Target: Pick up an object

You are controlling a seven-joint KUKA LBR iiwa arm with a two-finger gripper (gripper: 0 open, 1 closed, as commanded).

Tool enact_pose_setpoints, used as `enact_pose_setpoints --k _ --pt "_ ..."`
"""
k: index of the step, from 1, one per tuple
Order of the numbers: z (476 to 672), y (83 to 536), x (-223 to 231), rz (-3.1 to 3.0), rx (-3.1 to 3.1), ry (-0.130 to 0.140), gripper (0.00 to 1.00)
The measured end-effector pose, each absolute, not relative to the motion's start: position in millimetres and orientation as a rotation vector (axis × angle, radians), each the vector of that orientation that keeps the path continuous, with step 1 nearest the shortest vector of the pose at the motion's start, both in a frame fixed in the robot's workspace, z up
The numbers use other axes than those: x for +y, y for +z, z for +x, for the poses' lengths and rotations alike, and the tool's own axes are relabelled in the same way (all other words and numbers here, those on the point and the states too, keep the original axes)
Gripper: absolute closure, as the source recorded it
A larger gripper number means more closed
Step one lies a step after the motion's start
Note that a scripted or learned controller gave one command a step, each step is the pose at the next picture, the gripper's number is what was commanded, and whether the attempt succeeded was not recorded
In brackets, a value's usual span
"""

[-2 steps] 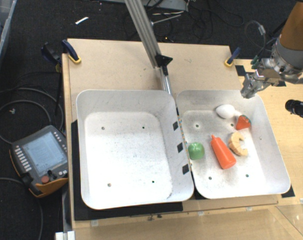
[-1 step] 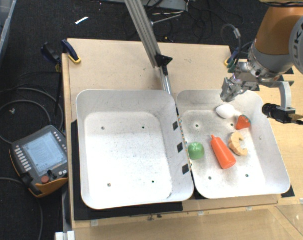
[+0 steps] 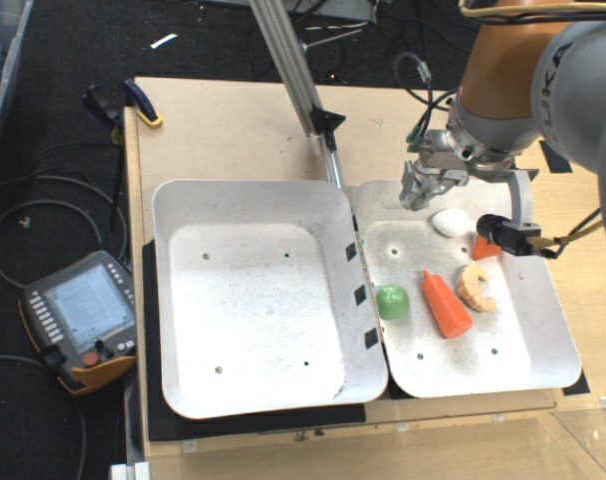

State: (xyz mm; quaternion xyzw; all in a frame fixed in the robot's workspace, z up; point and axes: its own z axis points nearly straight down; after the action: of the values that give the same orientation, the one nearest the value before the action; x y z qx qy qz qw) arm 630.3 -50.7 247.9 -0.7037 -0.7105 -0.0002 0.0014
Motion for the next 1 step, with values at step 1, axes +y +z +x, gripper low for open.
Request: enact_pose_setpoints --k 1 --pt "623.4 233.8 3.9 -2.21 -2.229 0.0 1.0"
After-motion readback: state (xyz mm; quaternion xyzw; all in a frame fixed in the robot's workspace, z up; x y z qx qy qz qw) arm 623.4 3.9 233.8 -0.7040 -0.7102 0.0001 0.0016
